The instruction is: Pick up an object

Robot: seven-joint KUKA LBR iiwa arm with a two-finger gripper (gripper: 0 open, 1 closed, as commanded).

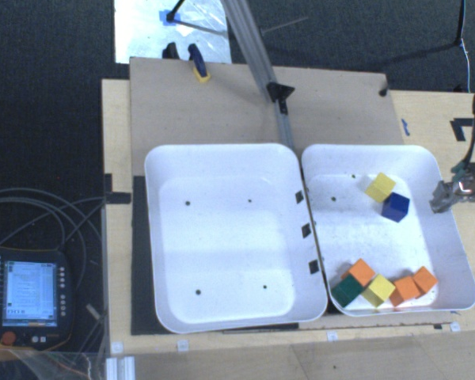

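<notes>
The right bin [447,248] holds several small cubes. A yellow cube [380,186] and a blue cube [395,207] sit touching near its far right. Along the near wall lies a cluster: an orange cube [362,272], a green cube [347,290], a second yellow cube [378,290] and two more orange cubes [406,289] [424,279]. My gripper [447,195] hangs at the right bin's right rim, just right of the blue cube and apart from it. Nothing shows in its grasp.
The left bin [162,212] lies beside the right one, with small dark clips along the shared wall. A slanted grey pole [252,38] crosses above the far bench. A teach pendant [28,295] with cables lies off the bench at lower left.
</notes>
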